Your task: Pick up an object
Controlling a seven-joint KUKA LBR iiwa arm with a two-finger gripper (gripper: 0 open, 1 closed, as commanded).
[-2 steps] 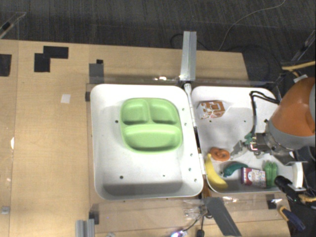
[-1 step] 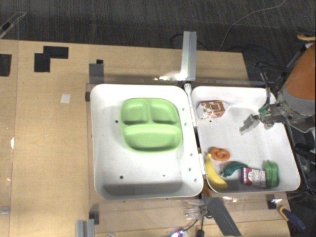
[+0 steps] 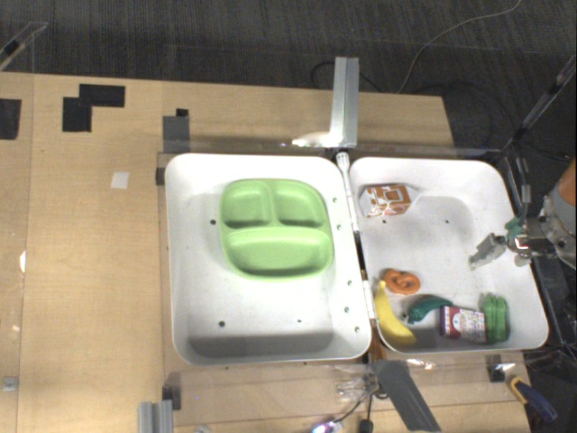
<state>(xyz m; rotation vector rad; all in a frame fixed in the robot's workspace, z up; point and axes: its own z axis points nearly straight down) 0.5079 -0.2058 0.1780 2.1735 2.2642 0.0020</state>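
Well left of tool [image 3: 501,244]: banana [image 3: 391,316].

Single fixed camera, high above bench [image 3: 81,242], looking down at slant. Far side of bench at top of frame, dark floor [image 3: 225,16] beyond. Both white bins whole in frame: left bin [image 3: 185,269] near centre, right bin [image 3: 469,183] toward right edge. Moderate distance. Arm [image 3: 563,210] enters at right edge.
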